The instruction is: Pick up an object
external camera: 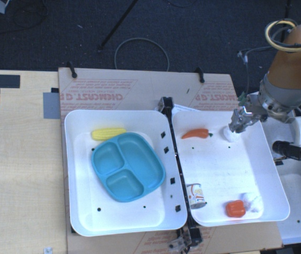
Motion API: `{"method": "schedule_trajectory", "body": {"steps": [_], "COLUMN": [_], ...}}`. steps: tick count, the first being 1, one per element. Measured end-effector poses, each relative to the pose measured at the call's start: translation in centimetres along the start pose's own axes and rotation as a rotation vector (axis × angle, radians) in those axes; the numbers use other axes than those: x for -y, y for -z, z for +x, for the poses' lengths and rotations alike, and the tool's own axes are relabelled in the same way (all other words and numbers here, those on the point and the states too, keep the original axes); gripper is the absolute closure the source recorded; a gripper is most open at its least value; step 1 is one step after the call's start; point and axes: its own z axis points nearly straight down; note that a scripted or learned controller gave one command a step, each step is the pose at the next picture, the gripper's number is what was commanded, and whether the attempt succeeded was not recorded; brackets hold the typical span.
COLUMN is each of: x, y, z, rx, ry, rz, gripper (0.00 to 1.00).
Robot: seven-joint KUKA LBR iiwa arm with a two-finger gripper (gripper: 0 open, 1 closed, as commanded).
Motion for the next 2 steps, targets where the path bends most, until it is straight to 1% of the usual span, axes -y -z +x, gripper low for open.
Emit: {"method": "schedule_trajectory", "body": {"steps": [1, 2], "x": [1.5, 2.6], "y": [-1.3, -2.0], "z": [4.9, 9.4], "rx": [-0.002, -0.002], "ry": [0.003, 0.003], "rz": [0.007, 0.007], "gripper": [1.00, 1.00]}}
